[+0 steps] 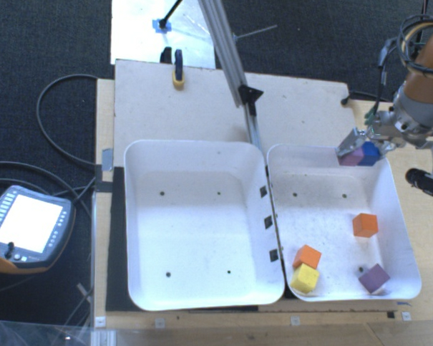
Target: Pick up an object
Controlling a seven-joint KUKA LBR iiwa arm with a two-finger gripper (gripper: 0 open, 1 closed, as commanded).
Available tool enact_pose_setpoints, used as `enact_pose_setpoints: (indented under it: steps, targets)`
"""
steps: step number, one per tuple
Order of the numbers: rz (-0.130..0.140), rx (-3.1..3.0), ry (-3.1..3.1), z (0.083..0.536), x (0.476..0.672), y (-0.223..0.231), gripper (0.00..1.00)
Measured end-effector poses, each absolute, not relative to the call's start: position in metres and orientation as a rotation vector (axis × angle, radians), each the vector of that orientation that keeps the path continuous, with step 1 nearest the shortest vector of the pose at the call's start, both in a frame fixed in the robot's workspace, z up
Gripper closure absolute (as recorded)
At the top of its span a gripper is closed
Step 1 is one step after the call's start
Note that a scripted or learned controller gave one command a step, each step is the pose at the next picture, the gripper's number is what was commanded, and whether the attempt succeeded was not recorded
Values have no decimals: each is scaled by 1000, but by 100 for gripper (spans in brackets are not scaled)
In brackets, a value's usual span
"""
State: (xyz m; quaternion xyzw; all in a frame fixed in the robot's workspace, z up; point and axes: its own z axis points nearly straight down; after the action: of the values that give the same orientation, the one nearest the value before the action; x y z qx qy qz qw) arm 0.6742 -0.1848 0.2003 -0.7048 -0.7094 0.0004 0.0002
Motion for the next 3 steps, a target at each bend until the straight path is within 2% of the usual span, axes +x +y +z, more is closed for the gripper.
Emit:
enact_pose_setpoints:
  steps: [1, 2, 3]
  targets:
    - [3, -2212, -2234, 211, 675, -185, 100]
    - [-1, -2204, -2231, 189, 654, -62, 100]
    - [-3, -2216, -2230, 190, 676, -77, 100]
